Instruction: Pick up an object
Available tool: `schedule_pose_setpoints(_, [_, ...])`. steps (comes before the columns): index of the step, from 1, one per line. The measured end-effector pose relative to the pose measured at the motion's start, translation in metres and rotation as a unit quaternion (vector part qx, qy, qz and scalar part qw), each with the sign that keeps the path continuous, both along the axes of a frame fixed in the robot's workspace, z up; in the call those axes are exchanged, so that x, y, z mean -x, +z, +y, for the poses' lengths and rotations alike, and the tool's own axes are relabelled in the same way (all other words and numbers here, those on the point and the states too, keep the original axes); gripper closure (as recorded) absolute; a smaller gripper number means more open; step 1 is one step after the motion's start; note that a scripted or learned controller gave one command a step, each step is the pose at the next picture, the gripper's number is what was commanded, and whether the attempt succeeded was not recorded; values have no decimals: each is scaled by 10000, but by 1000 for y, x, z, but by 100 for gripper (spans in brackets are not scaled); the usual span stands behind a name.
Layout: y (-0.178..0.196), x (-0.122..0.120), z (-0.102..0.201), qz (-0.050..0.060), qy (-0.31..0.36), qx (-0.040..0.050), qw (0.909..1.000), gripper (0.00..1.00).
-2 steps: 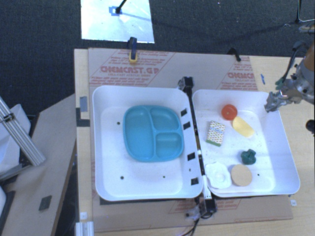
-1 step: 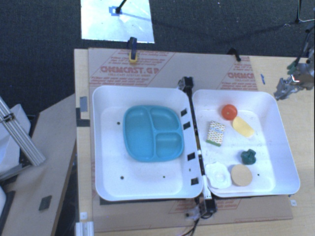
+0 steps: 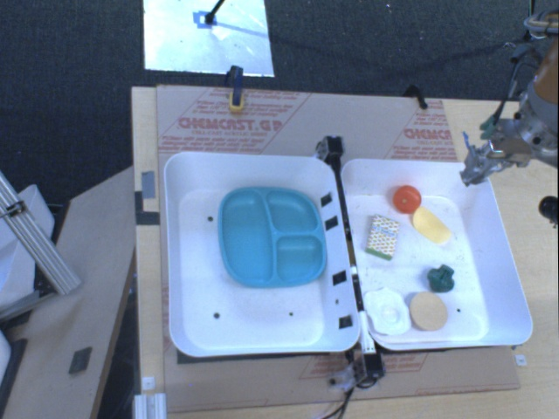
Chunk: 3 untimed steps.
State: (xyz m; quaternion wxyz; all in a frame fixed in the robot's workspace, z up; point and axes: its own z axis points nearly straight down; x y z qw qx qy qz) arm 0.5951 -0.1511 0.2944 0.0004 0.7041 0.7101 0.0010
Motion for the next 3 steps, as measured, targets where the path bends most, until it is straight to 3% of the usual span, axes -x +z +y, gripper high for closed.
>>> schedule_pose_setpoints(3, [-36,39,136,12,1,-3,10000,100])
